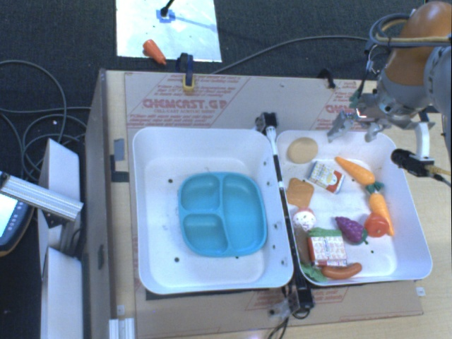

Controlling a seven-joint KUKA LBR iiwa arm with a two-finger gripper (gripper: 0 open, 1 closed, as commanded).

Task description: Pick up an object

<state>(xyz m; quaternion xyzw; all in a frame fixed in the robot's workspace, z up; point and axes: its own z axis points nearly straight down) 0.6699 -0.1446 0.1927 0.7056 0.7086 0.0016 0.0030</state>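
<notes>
The two-finger gripper (355, 128) hangs above the far rim of the right shallow white bin (413, 221), fingers spread apart, gripping nothing. That bin holds the pick objects crowded together: two orange plastic carrots (355, 169), a purple grape bunch (350, 229), a red tomato (377, 225) and small cartons. The left shallow white bin (159, 154) holds a blue compartment tray (222, 213), with bare floor around it.

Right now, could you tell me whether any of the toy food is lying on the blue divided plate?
No, the blue divided plate sits bare in the left bin, while the toy food lies in the right bin.
</notes>
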